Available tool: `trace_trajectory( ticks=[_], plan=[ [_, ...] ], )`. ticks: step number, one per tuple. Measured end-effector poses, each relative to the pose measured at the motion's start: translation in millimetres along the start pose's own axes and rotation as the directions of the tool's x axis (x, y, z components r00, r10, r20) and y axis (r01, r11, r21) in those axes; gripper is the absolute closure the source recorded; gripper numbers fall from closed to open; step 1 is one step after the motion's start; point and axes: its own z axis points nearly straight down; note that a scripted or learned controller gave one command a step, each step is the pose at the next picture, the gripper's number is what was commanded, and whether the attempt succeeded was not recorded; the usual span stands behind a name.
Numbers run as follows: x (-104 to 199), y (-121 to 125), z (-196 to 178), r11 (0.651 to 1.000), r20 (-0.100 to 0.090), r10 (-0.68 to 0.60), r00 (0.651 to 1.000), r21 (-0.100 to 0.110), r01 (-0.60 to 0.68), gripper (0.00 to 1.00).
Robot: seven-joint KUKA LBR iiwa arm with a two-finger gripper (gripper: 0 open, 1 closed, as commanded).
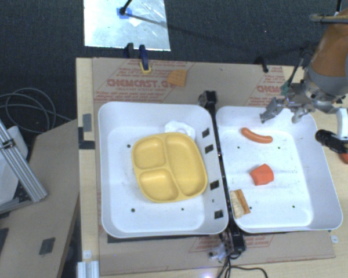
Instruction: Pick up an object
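Jaws [285, 110] spread open, nothing between them, hovering over the far edge of the right bin [322, 172]. Arm [335, 51] comes in from the right, orange band above the wrist. Sausage [257, 135] lies in the right bin just below and left of the jaws, apart from them. Orange block [262, 175] sits mid-bin, nearer the camera. Cracker [239, 202] at the bin's near-left corner. Left bin [113, 172] holds a yellow divided plate [169, 167] with a white crumpled thing [180, 128] at its far edge. Both bins rest on the desk [133, 77].
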Motion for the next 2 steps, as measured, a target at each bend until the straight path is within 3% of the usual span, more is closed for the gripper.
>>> trace_trajectory(
  ticks=[1,2],
  plan=[
    [30,-71,64,1.000,-0.004,0.002,1.000,0.011,-0.002,0.00],
    [5,-103,121,1.000,-0.001,0.005,1.000,0.005,-0.005,0.00]
  ],
)
